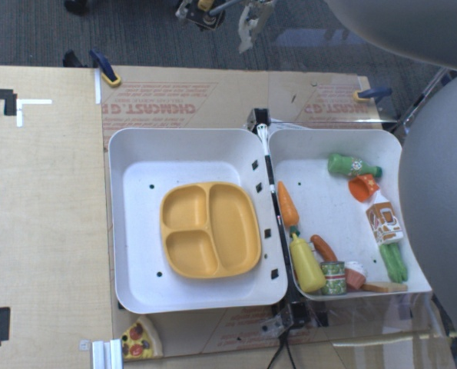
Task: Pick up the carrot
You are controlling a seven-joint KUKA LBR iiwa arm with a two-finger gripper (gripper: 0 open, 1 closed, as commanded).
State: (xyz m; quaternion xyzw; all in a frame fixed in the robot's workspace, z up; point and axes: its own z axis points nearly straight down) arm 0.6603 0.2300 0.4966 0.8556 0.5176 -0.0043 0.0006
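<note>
A: Two white bins are set side by side on the counter. The carrot is found in the right bin, lying lengthwise just beside the shared wall, with its narrow end toward the far side.

B: And the pincer?

A: It is seen well above the far edge of the bins, over the grey carpet, well apart from the carrot. Whether it is spread or pressed together cannot be told; it is blurred and partly hidden by cabling.

B: What could be expected to go wrong?

A: The carrot is crowded. A yellow bottle lies right at its near end, and a red sausage-like toy is near by. A descent placed slightly toward the near side would probably catch the bottle instead. The dividing wall is judged the greater risk: one side of the pincer could strike the rim, or the smooth, tapered carrot could be pushed against the wall and slip free.

B: And the surroundings?

A: The left bin is occupied by a yellow divided plate. Cardboard is laid beneath the bins, held by clamps at the far corners. A pale wooden surface is seen at the left, with black brackets fixed to it.
</note>
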